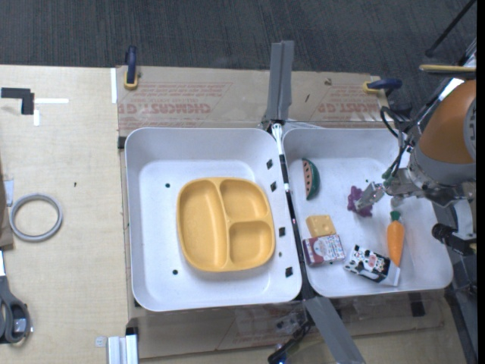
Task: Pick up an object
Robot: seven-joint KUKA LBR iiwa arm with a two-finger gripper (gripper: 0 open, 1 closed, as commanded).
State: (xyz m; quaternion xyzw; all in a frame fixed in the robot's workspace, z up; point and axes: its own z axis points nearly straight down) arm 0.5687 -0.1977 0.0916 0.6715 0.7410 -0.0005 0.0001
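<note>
The right bin (345, 149) holds several small toys. A purple grape bunch (355, 202) lies near its middle. Beside it, to the right, lies an orange carrot (395, 240). A watermelon slice (311, 179) rests by the bin's left wall. Toward the front are a yellow cheese block (320, 224), a red-and-white carton (324, 249) and a black-and-white carton (369, 263). My gripper (371, 196) reaches in from the right and sits low at the grape bunch's right side, touching or just above it. I see nothing lifted.
The left bin (151, 233) holds a yellow divided plate (225, 224). A grey divider post (280, 82) stands between the bins at the back. A tape roll (34, 217) and scissors (14, 318) lie on the bench at the far left.
</note>
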